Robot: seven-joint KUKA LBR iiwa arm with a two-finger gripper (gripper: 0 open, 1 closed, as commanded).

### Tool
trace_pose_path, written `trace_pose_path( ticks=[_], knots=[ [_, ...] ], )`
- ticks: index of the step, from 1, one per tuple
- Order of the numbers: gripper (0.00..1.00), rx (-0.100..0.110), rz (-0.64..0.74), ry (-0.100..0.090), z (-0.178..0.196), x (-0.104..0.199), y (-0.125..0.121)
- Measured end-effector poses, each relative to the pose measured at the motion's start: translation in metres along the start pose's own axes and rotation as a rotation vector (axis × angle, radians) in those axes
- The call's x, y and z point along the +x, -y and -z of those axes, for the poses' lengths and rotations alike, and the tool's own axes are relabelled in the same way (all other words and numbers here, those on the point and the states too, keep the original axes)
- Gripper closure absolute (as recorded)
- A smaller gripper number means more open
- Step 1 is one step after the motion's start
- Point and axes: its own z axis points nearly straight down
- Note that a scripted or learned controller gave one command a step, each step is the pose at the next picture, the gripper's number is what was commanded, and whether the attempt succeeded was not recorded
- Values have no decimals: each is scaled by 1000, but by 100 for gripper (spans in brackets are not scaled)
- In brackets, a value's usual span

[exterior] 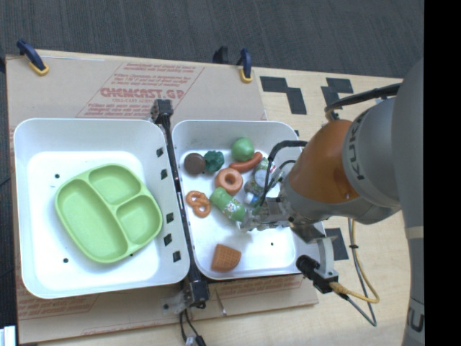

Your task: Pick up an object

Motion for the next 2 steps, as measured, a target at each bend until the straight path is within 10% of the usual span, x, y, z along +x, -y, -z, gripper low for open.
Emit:
trace_pose_path(
  ticks=[2],
  knots=[
    [100,-1,13,3,20,0,-2]
  ],
)
